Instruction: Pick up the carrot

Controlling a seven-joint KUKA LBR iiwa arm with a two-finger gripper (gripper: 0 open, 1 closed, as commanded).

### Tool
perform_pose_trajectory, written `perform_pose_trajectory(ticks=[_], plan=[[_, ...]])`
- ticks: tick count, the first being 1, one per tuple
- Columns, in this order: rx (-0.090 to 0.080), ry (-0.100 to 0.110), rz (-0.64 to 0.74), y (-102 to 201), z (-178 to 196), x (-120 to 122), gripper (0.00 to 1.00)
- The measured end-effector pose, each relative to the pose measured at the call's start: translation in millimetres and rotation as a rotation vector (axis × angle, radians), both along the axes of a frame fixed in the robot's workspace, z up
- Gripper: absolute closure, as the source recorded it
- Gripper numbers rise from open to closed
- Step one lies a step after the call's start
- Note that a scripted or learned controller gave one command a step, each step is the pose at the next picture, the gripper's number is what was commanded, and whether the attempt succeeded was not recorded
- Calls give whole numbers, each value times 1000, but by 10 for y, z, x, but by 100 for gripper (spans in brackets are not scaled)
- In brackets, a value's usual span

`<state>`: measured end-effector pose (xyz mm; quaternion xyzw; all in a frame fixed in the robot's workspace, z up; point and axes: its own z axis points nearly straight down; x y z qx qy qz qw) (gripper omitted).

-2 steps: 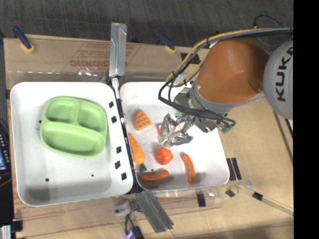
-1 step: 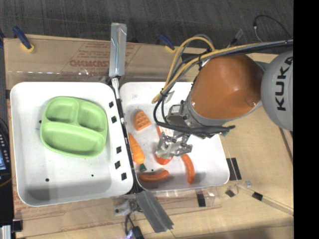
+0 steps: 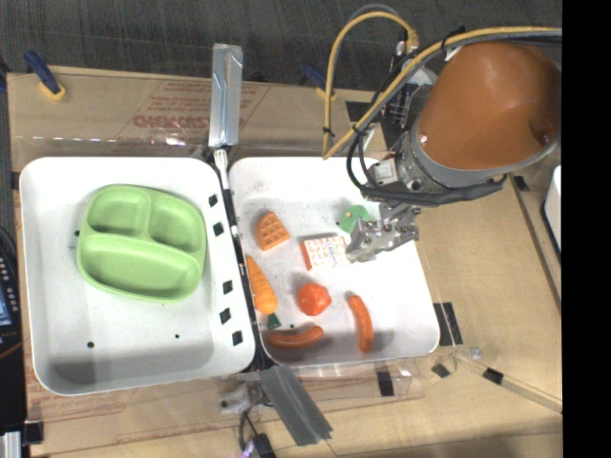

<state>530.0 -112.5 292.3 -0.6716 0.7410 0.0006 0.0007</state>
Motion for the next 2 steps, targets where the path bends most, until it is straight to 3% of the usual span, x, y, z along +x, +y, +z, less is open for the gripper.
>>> perform_pose_trajectory(ticks=[1, 2], plan=[[-1, -1, 104, 514, 402, -441, 100], [0, 0, 439, 1130, 363, -489, 100]])
